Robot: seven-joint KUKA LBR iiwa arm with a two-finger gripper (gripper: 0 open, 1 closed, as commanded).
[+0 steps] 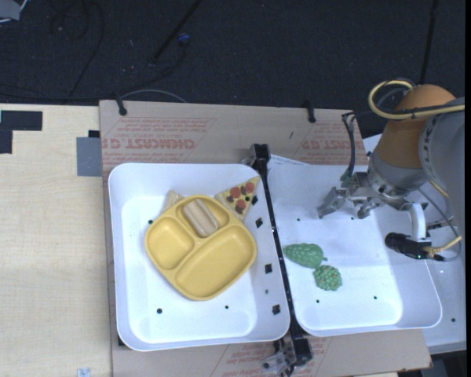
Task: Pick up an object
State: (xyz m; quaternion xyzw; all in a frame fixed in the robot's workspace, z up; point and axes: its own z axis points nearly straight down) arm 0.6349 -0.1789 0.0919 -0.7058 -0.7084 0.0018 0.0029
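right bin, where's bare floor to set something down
Free: the right bin floor along its near edge, below the two green pieces, and the far left corner by the divider. Crowded: the far right, under the gripper, and the middle by the greens.

Green pieces: we see two knobbly green items, a leafy one (304, 254) and a rounder one (327, 277), touching, low in the right bin.
Yellow tray (202, 246): we see it flat in the left bin.
Pizza slice (240, 195): just beside the tray's upper right.
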